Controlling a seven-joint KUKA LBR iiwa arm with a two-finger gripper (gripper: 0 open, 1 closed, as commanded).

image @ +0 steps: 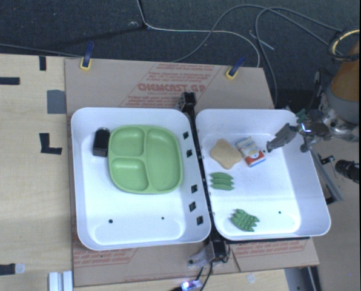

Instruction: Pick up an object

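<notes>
The gripper (281, 138) hangs over the upper right part of the right bin (301, 190), its dark fingers pointing leftward from the grey wrist; nothing lies between them, and whether they stand apart or together I cannot tell at this slant. Just to the left of the fingertips, and a little lower, lies a small red-and-white box (250, 151) (its print is too small to read), near the tips but not touching them. Touching that box on its far side from the claw is a tan, bread-like piece (225, 154). Below and left of the claw, well apart from it, a green pea pod (221, 181) lies by the bin's left wall, and further down a second green, leafy piece (245, 220) rests near the bin's front edge. Far to the left of the claw, in the left bin (89, 217), a green divided plate (146, 159) sits with a small black block (101, 142) just beside its left rim.
</notes>
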